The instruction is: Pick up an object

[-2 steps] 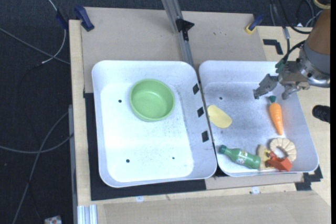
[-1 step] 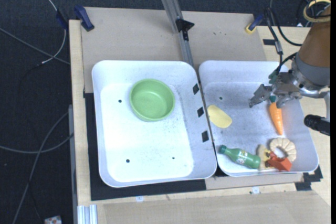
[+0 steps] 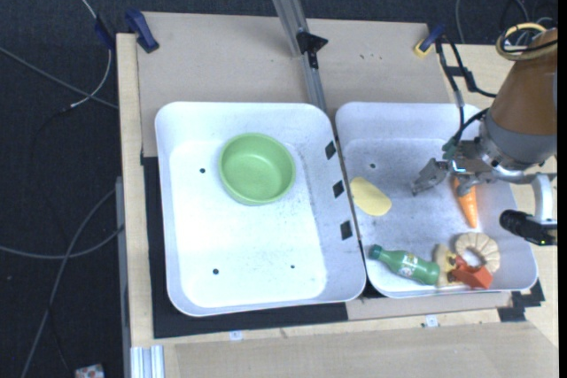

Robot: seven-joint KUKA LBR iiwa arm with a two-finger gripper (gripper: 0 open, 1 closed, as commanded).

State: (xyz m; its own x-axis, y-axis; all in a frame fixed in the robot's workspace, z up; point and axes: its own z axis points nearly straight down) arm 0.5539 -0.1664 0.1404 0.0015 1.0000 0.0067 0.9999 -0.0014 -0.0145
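A tan wooden table [image 3: 230, 57] on dark carpet [image 3: 53, 190] carries two shallow white plastic bins: the left bin [image 3: 248, 279] holds one round green bowl [image 3: 257, 168]; the right bin [image 3: 399, 137] holds one yellow lemon-shaped toy [image 3: 369, 196], one orange carrot [image 3: 468, 205], one green bottle [image 3: 405, 264], one ring toy [image 3: 477, 252]. The claw [image 3: 428, 178], open, hovers there.

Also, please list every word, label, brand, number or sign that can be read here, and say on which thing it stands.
No text can be read in this view.
The green bottle has a pale label, too small and blurred to read.
The green bowl, the carrot and the white bins bear no visible writing.
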